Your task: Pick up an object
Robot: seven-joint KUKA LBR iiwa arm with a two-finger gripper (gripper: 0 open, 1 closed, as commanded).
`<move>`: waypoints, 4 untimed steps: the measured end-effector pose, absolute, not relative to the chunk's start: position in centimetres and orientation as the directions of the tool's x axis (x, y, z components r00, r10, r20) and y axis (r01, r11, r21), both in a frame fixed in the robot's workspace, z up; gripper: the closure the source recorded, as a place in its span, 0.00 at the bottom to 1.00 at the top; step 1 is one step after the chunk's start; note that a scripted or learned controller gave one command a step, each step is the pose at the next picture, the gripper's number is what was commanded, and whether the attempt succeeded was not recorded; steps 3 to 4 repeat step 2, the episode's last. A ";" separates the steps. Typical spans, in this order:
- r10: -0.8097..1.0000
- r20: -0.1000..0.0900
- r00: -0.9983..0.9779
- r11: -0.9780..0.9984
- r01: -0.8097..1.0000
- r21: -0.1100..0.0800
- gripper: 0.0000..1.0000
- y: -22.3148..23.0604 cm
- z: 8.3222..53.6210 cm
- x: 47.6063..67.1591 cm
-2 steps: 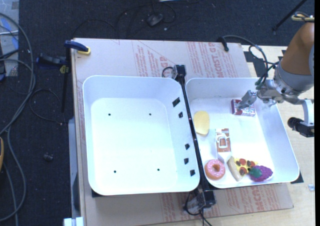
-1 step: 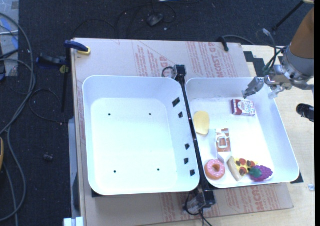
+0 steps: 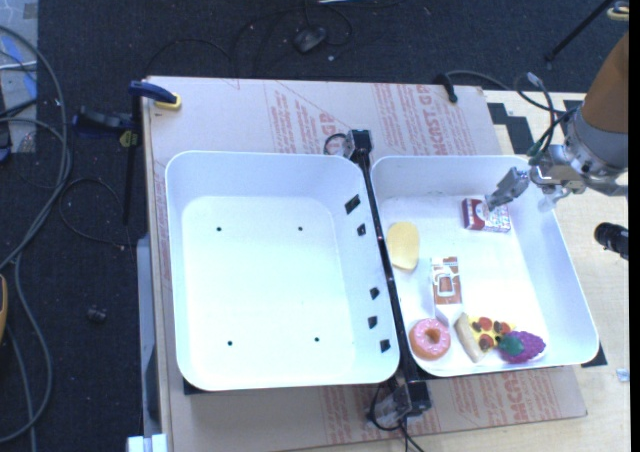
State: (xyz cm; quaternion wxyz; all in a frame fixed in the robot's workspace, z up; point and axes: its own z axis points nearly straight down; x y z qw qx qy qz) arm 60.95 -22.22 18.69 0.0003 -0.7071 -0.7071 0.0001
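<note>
hand (image 3: 503, 190) low over red carton (image 3: 486, 215) | grip state unclear | right bin (image 3: 560, 270)

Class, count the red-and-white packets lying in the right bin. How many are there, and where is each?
2. One red-and-white packet lies near the right bin's far side, just below the pincer. The other packet lies mid-bin, between the yellow piece and the pink doughnut.

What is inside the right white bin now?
The right bin holds a red-white packet, yellow piece, small carton, pink donut, pizza slice and purple grapes. Nothing looks covered.
</note>
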 end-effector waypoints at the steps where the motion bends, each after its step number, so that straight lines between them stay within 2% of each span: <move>1: 1.000 0.001 -0.001 0.001 1.000 -0.003 0.00 -22.1 13.2 63.0; 2: 1.000 0.001 0.001 -0.001 1.000 -0.003 0.00 -22.2 10.1 59.6; 4: 1.000 0.001 0.001 -0.001 1.000 -0.003 0.00 -22.2 10.1 59.6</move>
